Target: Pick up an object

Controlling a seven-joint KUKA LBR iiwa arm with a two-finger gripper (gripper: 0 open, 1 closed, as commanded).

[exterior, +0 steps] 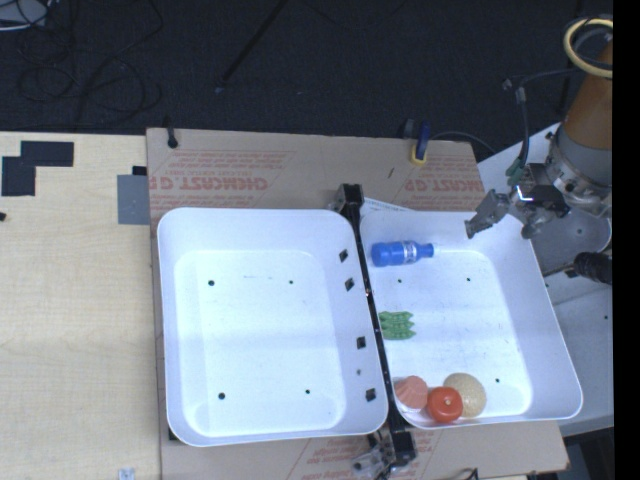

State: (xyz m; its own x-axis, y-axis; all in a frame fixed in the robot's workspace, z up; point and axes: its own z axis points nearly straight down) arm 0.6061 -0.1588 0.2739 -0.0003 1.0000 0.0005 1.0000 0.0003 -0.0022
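Blue bottle (401, 254) lies in the right bin (520, 298); tool (505, 213) hovers beside, fingers spread, holding nothing.

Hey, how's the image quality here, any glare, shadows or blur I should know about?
Camera view: even, bright light on the right bin and left bin, whites close to washed out with soft shadows along their walls; the background above the bench is dark; the blue bottle and green object look slightly soft; the gripper is small and a little blurred.
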